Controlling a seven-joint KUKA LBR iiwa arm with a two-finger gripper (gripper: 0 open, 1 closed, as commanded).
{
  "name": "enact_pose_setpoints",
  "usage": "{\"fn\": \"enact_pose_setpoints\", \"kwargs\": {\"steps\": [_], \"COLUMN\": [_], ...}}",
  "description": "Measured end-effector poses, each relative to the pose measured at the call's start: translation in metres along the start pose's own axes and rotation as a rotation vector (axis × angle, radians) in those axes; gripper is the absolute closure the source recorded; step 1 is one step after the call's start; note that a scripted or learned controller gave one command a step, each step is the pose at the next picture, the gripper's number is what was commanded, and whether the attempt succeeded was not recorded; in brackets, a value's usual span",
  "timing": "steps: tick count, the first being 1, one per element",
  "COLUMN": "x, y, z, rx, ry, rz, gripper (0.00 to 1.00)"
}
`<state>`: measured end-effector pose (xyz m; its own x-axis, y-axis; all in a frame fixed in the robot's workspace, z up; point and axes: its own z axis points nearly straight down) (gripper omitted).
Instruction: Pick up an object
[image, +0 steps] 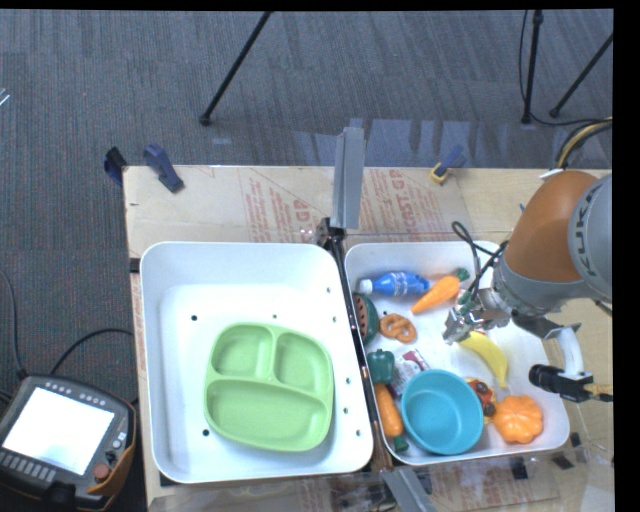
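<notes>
A grey robot arm with an orange band is reaching in from the right edge of the frame, and its gripper (466, 326) is hanging low over the right-hand white bin (555, 436), in that bin's upper right part. The gripper is sitting just above the upper end of a yellow toy banana (489, 354), which is lying at a slant on the bin floor; whether the jaws are spread or pressed together cannot be told from this angle, and nothing is visibly sitting between them. Just left of the gripper, an orange toy carrot (436, 294) is lying tilted, and a blue bottle (395, 284) is lying on its side along the bin's upper wall. A brown pretzel (397, 326) is resting below the bottle. A blue bowl (441, 411) is standing upright in the lower middle of this bin, with a small orange pumpkin (518, 418) to its right near the lower right corner. The left-hand white bin (180, 272) is filling the centre left of the frame and is holding a green divided plate (270, 385), lying flat.
</notes>
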<state>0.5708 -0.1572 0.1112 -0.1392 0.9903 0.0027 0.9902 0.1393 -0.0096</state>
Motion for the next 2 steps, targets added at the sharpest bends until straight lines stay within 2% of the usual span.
{"fn": "enact_pose_setpoints", "kwargs": {"steps": [1, 2], "x": [0.000, -0.026], "y": [0.002, -0.029], "z": [-0.003, 0.025], "rx": [-0.007, -0.007], "ry": [-0.001, -0.001], "rz": [-0.001, -0.071], "gripper": [0.00, 0.00]}}
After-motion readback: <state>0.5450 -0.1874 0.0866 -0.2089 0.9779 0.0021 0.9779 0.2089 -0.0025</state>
